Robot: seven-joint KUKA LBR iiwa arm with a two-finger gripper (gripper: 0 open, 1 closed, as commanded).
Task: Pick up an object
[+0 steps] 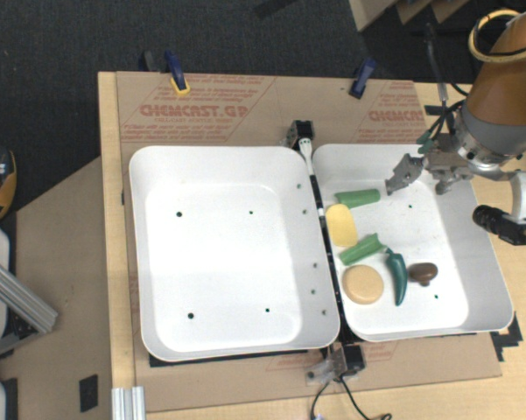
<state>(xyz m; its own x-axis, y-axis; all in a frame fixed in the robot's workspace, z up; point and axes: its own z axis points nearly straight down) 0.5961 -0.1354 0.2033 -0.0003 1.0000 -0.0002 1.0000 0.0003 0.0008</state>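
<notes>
Hand [417, 170] above right bin's [473, 309] far side, holding nothing; can't tell whether it's spread or pressed together. Objects lie in that bin's left half: green block [357, 198], yellow piece [341, 224], green wedge [361, 249], tan disc [363, 283], dark-green pepper [397, 277], brown lump [422, 273]. Left bin [157, 261] beside it.

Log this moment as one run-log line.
pincer: above right bin, holding nothing | nearest: green block | left bin: untouched
</notes>
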